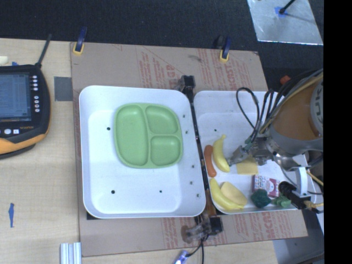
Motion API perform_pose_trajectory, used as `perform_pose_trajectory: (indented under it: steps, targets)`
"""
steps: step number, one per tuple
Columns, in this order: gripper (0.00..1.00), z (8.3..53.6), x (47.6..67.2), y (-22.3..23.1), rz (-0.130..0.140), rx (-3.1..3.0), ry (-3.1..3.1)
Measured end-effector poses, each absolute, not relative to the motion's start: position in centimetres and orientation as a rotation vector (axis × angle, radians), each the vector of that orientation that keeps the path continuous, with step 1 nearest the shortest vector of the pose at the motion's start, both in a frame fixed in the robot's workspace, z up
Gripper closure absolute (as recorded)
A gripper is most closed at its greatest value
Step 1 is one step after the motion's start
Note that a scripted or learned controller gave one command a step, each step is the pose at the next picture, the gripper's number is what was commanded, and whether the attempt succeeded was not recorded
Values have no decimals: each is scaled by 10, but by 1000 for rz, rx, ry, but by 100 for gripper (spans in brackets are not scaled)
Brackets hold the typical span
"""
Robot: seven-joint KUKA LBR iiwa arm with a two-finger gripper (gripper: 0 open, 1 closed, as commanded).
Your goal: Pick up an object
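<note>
Nothing looks lifted yet: the gripper hangs low in the right bin, its state impossible to tell, a yellow block just beneath, a banana beside, green divided plate beyond.

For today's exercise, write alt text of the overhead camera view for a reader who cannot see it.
A grey robot arm with an orange band reaches into the right white bin, its gripper low among toy food: a yellow banana, an orange-red sausage and a pale yellow block. The left white bin holds a green divided plate.
</note>
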State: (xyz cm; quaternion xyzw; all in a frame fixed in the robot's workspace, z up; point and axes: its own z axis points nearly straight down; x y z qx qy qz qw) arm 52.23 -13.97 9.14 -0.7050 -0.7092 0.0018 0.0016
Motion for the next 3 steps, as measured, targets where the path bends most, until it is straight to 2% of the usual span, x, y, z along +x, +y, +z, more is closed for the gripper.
perform_pose_trajectory:
  steps: [1, 2, 3]
  targets:
    - [100, 102, 522, -141, 10, -2208, -2229]
    - [100, 179, 566, -93, 1, -2216, -2224]
    - [0, 178, 566, -93, 2, -2216, -2223]
